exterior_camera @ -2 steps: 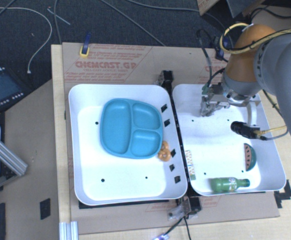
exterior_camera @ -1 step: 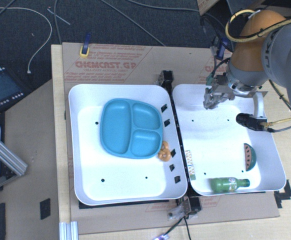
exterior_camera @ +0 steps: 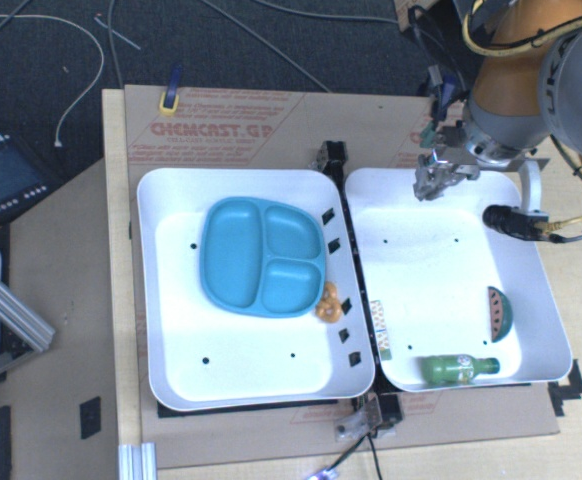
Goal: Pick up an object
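Observation:
My gripper [exterior_camera: 433,186] hangs over the far edge of the right bin [exterior_camera: 441,258], with nothing visible between its tips. A green bottle [exterior_camera: 455,369] lies on its side at the right bin's near edge. A watermelon slice [exterior_camera: 498,313] rests near that bin's right wall. In the left bin [exterior_camera: 171,268] sits a blue divided plate [exterior_camera: 262,256], and a small orange-brown food piece [exterior_camera: 328,305] lies just off its right rim. All of these objects are well apart from the gripper.
A black clamp strip [exterior_camera: 341,258] runs between the two bins. The grey arm with its orange band [exterior_camera: 531,38] reaches in from the upper right. A black cable plug [exterior_camera: 511,220] juts over the right bin's right side. Cables lie on the dark floor behind.

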You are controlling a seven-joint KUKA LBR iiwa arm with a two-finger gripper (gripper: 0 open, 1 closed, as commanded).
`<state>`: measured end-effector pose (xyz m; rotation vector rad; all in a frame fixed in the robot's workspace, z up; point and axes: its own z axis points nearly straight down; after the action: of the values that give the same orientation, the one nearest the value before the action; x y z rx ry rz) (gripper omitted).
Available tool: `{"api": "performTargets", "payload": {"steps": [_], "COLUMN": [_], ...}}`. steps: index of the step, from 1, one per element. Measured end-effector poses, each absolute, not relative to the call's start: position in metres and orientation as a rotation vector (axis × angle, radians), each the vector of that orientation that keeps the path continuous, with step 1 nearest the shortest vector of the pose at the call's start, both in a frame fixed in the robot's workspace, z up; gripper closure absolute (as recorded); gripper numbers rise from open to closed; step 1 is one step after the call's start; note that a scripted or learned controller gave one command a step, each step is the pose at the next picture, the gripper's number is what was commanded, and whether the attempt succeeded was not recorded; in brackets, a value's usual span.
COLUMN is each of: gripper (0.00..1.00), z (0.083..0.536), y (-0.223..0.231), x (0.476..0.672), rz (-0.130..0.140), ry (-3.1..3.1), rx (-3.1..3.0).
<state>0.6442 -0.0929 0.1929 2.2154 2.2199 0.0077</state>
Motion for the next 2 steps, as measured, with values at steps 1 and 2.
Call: {"api": "performTargets", "payload": {"steps": [1,2], "gripper": [1.00,1.00], "z": [0.237,0.230], "y": [-0.093,-0.046], "x": [0.646,0.633], "rz": [0.006,0.000], "ry": [2.219,2.229], "rx": [2.217,2.219]}}
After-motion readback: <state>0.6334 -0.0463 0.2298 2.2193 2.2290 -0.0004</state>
